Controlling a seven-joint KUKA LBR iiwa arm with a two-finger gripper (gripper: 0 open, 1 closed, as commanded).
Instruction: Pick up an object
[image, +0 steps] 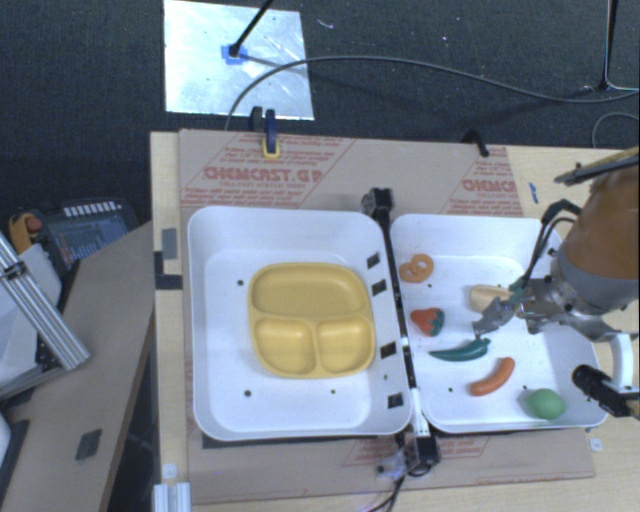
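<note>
The right bin holds several toy foods: an orange pretzel, a red strawberry, a dark green pepper, an orange sausage, a green lime and a tan piece partly hidden by the arm. My gripper hangs over the middle of this bin, just right of the strawberry and above the green pepper. I see nothing between its fingers.
The left bin holds a yellow divided plate. A black divider with clips runs between the bins. The arm's wrist and cables cover the right bin's right side. Cardboard lies beneath both bins.
</note>
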